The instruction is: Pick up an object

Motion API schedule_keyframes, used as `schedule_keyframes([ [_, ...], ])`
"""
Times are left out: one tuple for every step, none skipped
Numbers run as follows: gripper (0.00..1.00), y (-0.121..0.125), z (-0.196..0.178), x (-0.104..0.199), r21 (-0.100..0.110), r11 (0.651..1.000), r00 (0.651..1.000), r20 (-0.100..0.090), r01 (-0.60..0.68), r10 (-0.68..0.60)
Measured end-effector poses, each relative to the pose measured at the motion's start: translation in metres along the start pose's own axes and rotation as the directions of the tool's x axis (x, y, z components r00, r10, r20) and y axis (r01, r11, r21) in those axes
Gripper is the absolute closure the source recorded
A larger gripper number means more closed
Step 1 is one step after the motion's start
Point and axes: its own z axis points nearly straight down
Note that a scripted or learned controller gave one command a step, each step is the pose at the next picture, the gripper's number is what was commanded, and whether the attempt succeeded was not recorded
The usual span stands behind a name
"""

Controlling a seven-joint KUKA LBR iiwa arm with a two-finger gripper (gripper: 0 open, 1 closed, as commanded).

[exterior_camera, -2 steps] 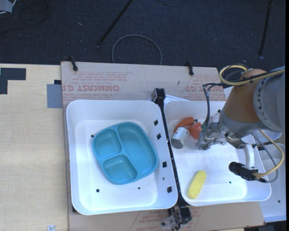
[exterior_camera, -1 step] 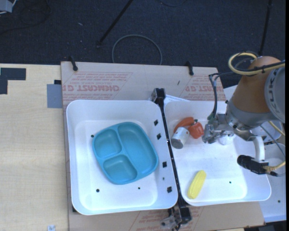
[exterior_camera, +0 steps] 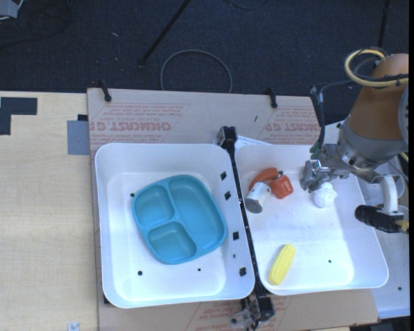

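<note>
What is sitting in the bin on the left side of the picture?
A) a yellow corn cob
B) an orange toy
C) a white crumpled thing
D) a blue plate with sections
D: the blue plate with sections lies alone in the left bin, while the yellow corn cob, the orange toy and the white crumpled thing are all in the right bin.

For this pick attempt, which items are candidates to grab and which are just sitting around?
Candidates, in the right bin: white lump right by the gripper, orange piece, grey-white cylinder, yellow corn.

Lying about: blue divided plate in the left bin.
</note>
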Motion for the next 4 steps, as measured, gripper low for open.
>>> schedule_keyframes([
  [1.0, 0.001, -0.036, -0.001, 0.002, 1.0, 1.0, 0.0, 0.0, 0.0],
  [1.0, 0.0, -0.024, 0.055, 0.006, 1.0, 1.0, -0.002, 0.002, -0.002],
  [1.0, -0.005, -0.03, 0.107, 0.007, 1.0, 1.0, -0.003, 0.003, -0.003],
  [1.0, -0.024, -0.024, 0.162, 0.009, 1.0, 1.0, -0.002, 0.003, -0.003],
])
